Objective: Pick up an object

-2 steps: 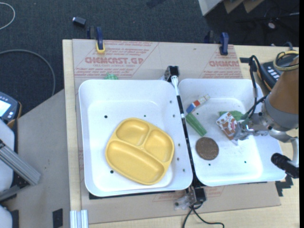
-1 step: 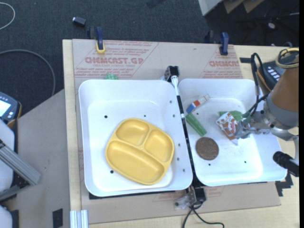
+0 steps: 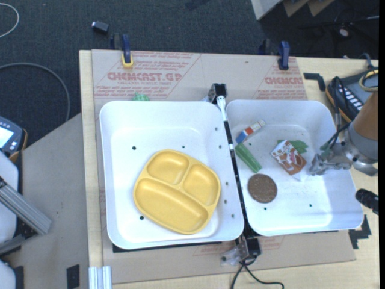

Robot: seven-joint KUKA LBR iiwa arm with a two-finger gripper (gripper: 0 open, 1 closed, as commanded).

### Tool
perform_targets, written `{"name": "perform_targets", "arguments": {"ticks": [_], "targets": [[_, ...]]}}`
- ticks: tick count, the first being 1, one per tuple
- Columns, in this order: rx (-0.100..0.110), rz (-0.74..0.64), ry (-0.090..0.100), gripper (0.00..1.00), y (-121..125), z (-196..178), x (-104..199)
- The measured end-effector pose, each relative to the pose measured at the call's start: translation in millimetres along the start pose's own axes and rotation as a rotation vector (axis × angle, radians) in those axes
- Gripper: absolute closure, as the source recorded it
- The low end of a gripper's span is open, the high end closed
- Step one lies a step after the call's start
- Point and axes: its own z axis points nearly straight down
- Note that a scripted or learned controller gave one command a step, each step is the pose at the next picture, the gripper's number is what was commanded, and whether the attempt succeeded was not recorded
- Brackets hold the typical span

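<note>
Reaching in from the right edge of the camera view, the grey arm sets its claw (image 3: 317, 164) low inside the right-hand shallow white plastic bin (image 3: 313, 212), near that bin's right wall. Nothing lies between its tips, and at this slant I cannot tell whether they are spread or closed. The likeliest target — judging by nearness alone — is the small red-and-white printed packet (image 3: 289, 156) with a green leafy edge, which lies just to the left of the claw and close beside it, though whether the two touch is not clear. The packet's long axis runs diagonally, from upper left to lower right, so its lower corner points toward the claw. Farther left in the same bin lie a round brown disc (image 3: 263, 187), flat on the floor, a green stick-like piece (image 3: 247, 157) slanting along the left wall, and a small tube-shaped marker with red, white and blue sections (image 3: 249, 130) toward the back. That makes four loose things in the right bin, one of each kind. The left white bin (image 3: 120, 179) holds one yellow three-compartment plastic tray (image 3: 176, 191), well apart from the claw. Both bins sit side by side on the pale tabletop (image 3: 180, 71) — two bins, one arm.
</note>
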Motion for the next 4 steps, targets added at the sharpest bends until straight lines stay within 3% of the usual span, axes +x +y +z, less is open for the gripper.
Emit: {"name": "perform_targets", "arguments": {"ticks": [1, 2, 3, 4], "targets": [[0.005, -0.002, 0.007, 1.0, -51, 10, 4], [-0.003, -0.004, 0.003, 1.0, -47, -2, 5], [-0.021, -0.021, 0.004, 1.0, 12, -144, 112], [-0.005, -0.004, 0.001, 1.0, 41, -120, 64]]}}
